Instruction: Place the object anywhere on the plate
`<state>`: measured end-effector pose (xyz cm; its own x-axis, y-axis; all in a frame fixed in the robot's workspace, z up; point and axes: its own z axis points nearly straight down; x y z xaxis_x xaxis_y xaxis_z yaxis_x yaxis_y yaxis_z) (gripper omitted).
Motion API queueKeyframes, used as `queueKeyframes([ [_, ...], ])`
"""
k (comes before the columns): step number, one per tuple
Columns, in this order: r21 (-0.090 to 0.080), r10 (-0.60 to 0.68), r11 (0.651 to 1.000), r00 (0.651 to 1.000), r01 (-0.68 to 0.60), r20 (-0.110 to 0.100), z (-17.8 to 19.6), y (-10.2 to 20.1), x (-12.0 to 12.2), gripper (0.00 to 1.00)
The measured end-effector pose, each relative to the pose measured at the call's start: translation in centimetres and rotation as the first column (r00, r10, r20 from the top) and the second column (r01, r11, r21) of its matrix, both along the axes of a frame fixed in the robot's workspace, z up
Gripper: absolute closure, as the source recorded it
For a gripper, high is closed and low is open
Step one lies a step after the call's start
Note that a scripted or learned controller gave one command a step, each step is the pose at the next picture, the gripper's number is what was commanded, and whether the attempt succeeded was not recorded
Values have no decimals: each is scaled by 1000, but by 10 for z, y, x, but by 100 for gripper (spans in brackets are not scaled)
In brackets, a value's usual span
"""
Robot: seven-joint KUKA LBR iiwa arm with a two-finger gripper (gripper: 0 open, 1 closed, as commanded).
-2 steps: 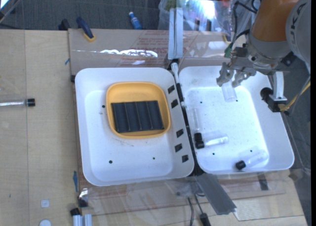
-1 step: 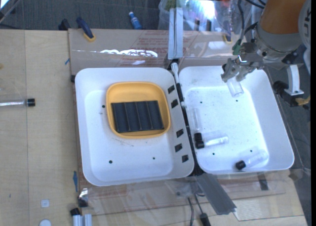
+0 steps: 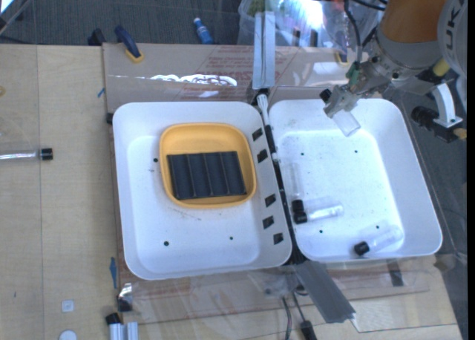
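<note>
A yellow plate (image 3: 172, 145) lies in the left white bin (image 3: 133, 212). A black ribbed block (image 3: 206, 175) rests flat on the plate's middle. My gripper (image 3: 340, 105) hangs over the far part of the right bin (image 3: 415, 182), well right of the plate. A small pale, translucent piece (image 3: 347, 123) shows just under its tip, and whether it is held is unclear. Lower in the right bin lie a clear tube with a black cap (image 3: 318, 212) and another one (image 3: 378, 242) near the front edge.
A third clear tube (image 3: 291, 179) lies by the divider between the bins. A clear box of coloured items (image 3: 304, 4) stands behind the bins. Small tools lie on the wooden bench (image 3: 52, 205) at left.
</note>
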<state>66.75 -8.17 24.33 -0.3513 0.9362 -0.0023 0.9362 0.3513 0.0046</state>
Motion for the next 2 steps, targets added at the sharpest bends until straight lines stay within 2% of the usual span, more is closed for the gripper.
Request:
queueKeyframes([
  [1,3,272,962,962,-272,-6,-58,25,-1,100],
  [2,2,376,927,927,-376,-5,-58,47,-33,100],
])
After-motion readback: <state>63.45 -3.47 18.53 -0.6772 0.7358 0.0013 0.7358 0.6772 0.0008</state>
